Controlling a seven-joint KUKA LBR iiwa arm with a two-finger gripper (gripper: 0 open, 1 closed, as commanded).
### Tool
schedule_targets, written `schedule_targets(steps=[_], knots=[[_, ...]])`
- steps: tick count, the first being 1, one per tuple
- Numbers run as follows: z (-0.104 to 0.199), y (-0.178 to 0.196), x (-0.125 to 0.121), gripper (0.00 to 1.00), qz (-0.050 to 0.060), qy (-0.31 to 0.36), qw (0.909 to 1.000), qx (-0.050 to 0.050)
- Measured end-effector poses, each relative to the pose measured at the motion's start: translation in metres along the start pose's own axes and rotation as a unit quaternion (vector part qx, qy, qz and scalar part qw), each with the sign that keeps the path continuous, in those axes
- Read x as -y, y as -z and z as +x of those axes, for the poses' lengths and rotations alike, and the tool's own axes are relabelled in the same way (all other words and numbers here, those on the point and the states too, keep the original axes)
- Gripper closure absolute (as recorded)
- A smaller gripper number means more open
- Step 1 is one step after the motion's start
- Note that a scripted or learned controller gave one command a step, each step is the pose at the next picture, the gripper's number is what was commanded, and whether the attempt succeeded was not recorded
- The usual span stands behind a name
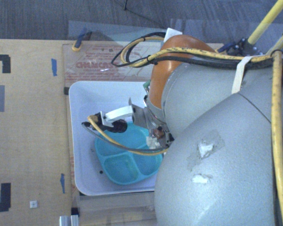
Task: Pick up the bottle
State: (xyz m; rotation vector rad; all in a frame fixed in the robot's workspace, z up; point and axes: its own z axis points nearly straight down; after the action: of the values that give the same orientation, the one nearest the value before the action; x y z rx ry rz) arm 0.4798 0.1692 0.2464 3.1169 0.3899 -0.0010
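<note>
The bottle's place cannot be told; it is judged hidden beneath the arm (217, 140), within the bin (80, 126). The gripper (154, 136) is seen low over the tray (122, 166); whether it is spread or pressed together cannot be told. A reach is judged in hand; the next move calls for a sure grip on the bottle before lifting.

1 overhead camera looks down aslant onto the white bin (85, 102).
</note>
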Motion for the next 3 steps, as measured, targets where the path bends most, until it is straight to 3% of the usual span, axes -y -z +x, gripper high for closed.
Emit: schedule_targets(steps=[1, 2, 3], knots=[[0.003, 0.055, 0.010, 1.00, 0.000, -0.026, 0.9997, -0.001], [0.003, 0.055, 0.010, 0.00, 0.000, -0.026, 0.9997, 0.000], [-0.004, 0.127, -0.013, 0.00, 0.000, 0.069, 0.9976, 0.001]])
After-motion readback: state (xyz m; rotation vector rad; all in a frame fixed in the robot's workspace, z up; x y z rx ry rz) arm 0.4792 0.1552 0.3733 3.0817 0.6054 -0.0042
